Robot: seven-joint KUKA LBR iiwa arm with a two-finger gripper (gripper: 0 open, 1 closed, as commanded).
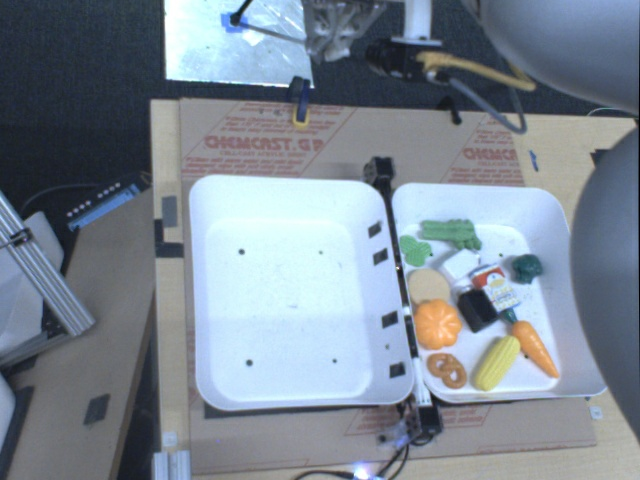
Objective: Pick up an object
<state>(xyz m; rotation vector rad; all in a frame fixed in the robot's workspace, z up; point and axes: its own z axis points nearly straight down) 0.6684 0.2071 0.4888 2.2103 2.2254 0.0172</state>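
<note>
My gripper (331, 38) hangs high at the top of the camera view, beyond the far edge of both bins and well away from the objects. The right bin (548, 208) holds several toy foods: a green bean pod (450, 232), a green round piece (414, 251), a white block (460, 265), a broccoli floret (526, 266), a red and white carton (497, 286), a black block (477, 310), a beige disc (428, 286), an orange pumpkin (437, 323), a carrot (535, 346), a corn cob (496, 362) and a pretzel (446, 369).
The left bin (200, 268) sits beside the right one, with black clips (383, 258) along the shared wall. Both rest on a cardboard sheet (260, 138). The grey arm (560, 28) fills the upper right. A shiny metal plate (210, 28) lies behind the bench.
</note>
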